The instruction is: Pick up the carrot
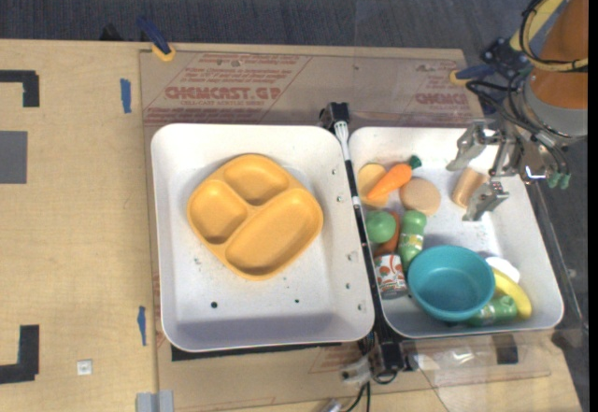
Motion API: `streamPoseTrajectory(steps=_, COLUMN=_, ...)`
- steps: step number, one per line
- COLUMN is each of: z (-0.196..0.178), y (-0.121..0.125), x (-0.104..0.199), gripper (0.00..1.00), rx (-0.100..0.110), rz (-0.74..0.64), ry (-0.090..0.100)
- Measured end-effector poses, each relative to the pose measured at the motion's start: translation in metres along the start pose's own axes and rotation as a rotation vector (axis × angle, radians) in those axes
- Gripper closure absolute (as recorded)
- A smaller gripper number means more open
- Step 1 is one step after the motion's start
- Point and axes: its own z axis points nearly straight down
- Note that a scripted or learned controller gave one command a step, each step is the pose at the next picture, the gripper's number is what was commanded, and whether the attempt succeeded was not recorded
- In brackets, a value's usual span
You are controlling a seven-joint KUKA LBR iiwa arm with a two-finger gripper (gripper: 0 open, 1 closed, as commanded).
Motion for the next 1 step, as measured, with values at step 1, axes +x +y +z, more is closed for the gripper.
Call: streamPoseTrajectory(steps=1, z=0.1046, y=0.0346, x=-0.0417, gripper=0.0, rx=0.0, rz=0.263, ry=-0.016)
